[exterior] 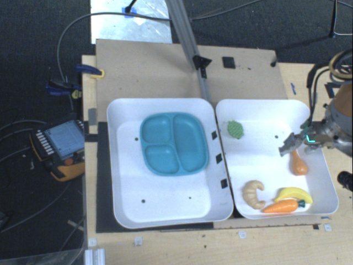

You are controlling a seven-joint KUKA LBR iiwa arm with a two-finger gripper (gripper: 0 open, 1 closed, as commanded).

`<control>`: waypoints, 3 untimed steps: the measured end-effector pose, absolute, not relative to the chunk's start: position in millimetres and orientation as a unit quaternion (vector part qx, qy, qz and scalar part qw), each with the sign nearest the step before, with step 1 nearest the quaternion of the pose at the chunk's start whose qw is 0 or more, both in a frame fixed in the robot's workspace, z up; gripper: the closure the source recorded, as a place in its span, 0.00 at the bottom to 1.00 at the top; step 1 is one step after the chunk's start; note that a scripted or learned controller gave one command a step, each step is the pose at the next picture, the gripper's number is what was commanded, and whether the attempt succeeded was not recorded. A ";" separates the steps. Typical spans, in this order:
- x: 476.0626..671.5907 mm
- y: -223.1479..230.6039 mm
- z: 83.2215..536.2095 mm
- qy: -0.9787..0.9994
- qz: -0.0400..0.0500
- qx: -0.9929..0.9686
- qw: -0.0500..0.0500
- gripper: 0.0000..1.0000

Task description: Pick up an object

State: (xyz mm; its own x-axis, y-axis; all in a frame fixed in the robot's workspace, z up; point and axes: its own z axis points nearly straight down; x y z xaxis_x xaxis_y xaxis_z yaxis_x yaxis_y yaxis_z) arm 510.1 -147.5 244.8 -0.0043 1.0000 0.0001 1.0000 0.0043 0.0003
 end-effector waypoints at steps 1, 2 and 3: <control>510.5 -147.5 245.5 0.709 0.001 0.706 0.001 0.00; 520.4 -144.1 194.7 0.708 -0.001 0.706 -0.001 0.00; 517.2 -152.6 147.7 0.707 -0.001 0.707 -0.001 0.00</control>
